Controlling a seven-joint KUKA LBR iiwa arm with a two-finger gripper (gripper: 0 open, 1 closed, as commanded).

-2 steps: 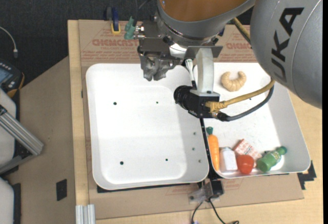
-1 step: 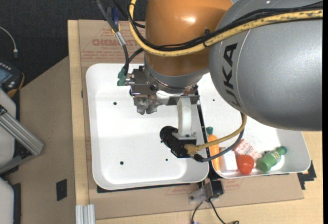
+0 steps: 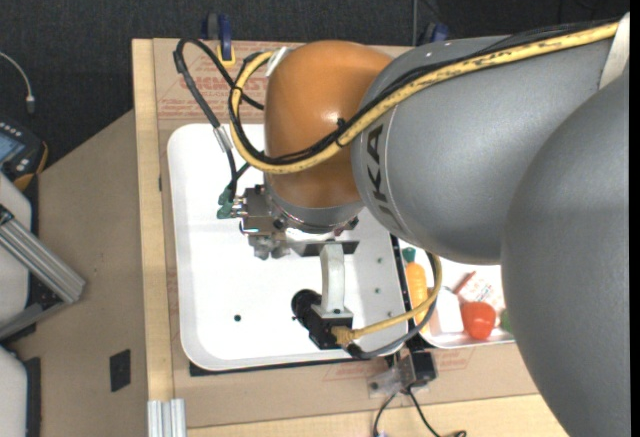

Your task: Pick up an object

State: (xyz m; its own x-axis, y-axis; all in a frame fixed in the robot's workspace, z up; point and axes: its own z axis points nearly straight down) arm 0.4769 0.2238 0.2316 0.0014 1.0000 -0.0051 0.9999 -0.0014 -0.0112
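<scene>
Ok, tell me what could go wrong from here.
1. The hand hangs over the left bin, with bare floor around it, while the orange object and red object lie in the right bin: it may close on nothing.
2. The arm hides most of the right bin, so a grasp there would be hard to check.

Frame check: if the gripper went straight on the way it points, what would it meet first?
Probably the bare white floor of the left bin. The gripper points down into it, and I see no object close around it, though the spot right beneath is hidden.
</scene>
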